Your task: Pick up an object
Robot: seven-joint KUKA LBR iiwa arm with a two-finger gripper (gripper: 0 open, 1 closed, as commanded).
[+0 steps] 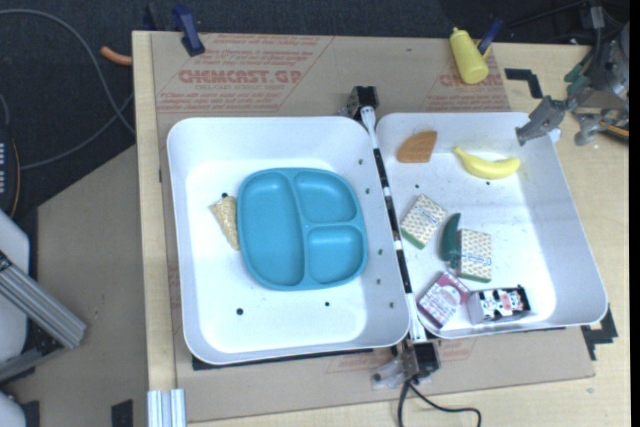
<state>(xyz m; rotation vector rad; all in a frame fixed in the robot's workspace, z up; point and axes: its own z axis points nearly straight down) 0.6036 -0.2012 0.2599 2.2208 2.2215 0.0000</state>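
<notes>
Pincer (545,120) sits at the top right rim of the right bin (570,205), up above the bin floor, nothing between its tips; can't tell if it's open or closed, too small and blurry. Closest pickable item is the banana (488,164), just beside and below-left of it. No specific target named, so any item counts.

Risks, my guess:
- Banana is curved, smooth, probably plastic. Tips could slip off the rounded back or roll it if they close across the wrong axis.
- Pincer is near the bin wall, so descent there may clip the rim.
- Lower cluster is crowded: green pickle-like piece (451,238) touches or overlaps the cracker packet (476,253), pink wrapper (442,299) and black-white pack (498,302) lie near the front edge. Grab there could catch two items or only shove them.
- Flat packets lie flush on the floor, so there's little edge to pinch.

Materials/shapes: both bins white, shallow, glossy plastic w/ rounded corners. Left bin (200,165) holds a teal three-section plate (301,226), smooth hard plastic, w/ a tan wedge (227,217) tucked at its left edge. Right bin also has an orange-brown wedge (417,147), matte, and a checkered square pack (423,220), flat. Yellow bottle (467,56) lies on the cardboard-covered surface (300,65) behind the bins, outside them.
</notes>
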